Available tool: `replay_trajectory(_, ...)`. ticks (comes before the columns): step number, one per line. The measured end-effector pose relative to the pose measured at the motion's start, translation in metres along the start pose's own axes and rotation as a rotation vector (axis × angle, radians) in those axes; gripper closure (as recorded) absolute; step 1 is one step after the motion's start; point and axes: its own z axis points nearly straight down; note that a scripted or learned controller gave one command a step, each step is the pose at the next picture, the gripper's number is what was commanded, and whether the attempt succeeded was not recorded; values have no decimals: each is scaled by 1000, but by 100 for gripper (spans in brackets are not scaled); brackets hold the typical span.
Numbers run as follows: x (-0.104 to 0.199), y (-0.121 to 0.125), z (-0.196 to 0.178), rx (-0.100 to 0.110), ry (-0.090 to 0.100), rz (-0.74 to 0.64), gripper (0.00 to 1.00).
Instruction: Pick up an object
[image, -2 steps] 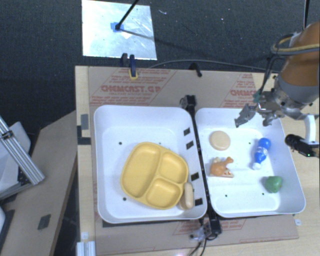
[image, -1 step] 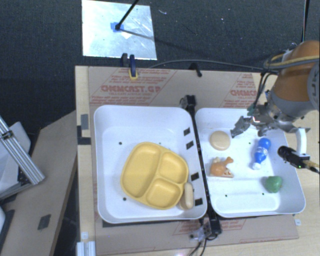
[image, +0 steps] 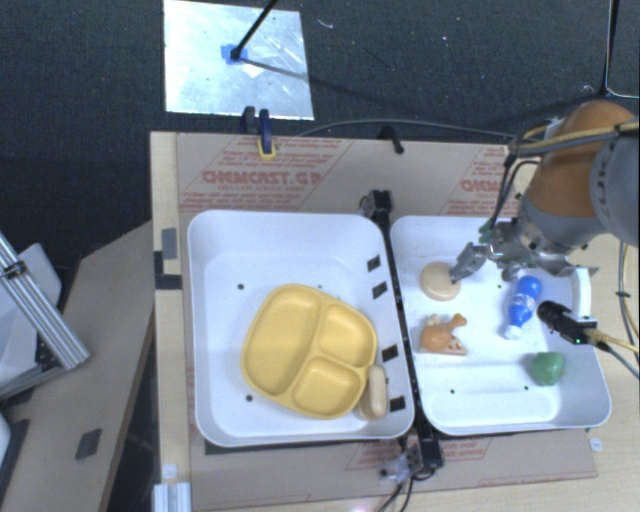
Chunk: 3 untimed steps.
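The right bin (image: 480, 405) holds a round beige disc (image: 438, 281), an orange toy piece (image: 443, 335), a blue bottle (image: 520, 304) lying on its side and a green lump (image: 547, 367). My gripper (image: 468, 263) hangs low over the back of this bin, its tip just to the upper right of the beige disc and very near its edge. I see nothing held in it. The grey arm with its orange band (image: 585, 120) comes in from the right.
The left bin (image: 225, 250) holds a yellow divided plate (image: 310, 350) with a beige oblong piece (image: 375, 392) against its lower right rim. A black divider (image: 395, 310) runs between the bins. Cables (image: 590, 335) trail over the right bin's right side.
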Motion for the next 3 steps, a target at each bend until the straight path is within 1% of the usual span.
replay_trajectory(1,1,11,50,0,0,-3,0)
replay_trajectory(2,1,12,36,-5,0,-3,100)
replay_trajectory(3,-2,15,-9,-6,-1,-2,100)
